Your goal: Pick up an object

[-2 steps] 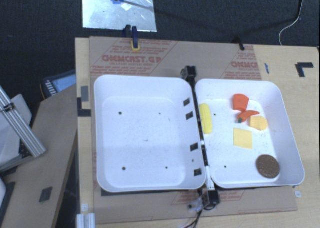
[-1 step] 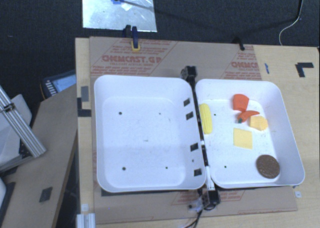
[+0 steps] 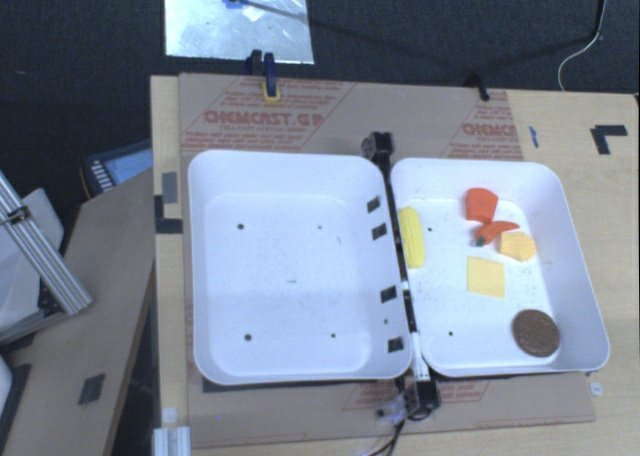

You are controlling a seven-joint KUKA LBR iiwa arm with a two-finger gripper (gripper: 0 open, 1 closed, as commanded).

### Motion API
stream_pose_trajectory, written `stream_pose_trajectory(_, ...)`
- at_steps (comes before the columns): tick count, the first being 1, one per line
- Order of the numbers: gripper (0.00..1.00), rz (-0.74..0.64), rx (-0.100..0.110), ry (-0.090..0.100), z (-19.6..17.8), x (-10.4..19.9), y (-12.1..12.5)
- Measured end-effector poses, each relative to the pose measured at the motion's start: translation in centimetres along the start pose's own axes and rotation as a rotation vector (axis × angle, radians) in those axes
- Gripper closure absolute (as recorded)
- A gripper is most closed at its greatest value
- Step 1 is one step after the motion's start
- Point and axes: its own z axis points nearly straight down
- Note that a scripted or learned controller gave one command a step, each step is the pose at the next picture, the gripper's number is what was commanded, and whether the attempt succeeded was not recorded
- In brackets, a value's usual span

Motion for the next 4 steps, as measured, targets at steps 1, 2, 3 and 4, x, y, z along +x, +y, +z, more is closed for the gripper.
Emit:
stream_pose_trajectory(1,1.0,0.0,0.0,0.0,0.0,0.0,0.0)
stream_pose_trajectory(2,1.0,0.0,0.0,0.0,0.0,0.0,0.0)
stream_pose_trajectory(3,1.0,0.0,0.0,0.0,0.0,0.0,0.0)
stream_pose_trajectory(4,1.0,0.0,0.0,0.0,0.0,0.0,0.0)
